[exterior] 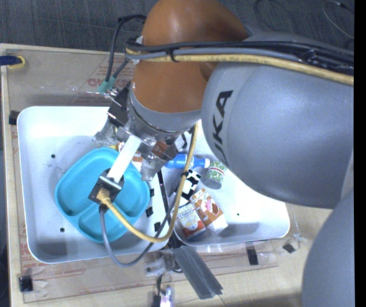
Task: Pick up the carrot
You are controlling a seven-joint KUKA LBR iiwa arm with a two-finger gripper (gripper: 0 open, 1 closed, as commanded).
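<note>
**Arm crowding over the left bin**

From above, the big grey arm (278, 126) is leaning in over the left bin (36, 171), its pincer (145, 162) hanging beside the blue plate (83, 187). Open or closed, I cannot tell. A small orange patch, perhaps the carrot (163, 149), is peeking out right beneath the wrist. A carton (202, 213) is lying in the right bin.

Left bin (36, 171): open white floor along the far and left sides, room to come down there. Blue divided plate (99, 197) takes up its middle. Arm (266, 126) hangs over the gap between the bins, blocking approach from the right. Yellow cable (138, 232) loops across the plate's near edge. Carton (202, 216) and bottle (198, 164) crowd the right bin's near-left corner.
</note>
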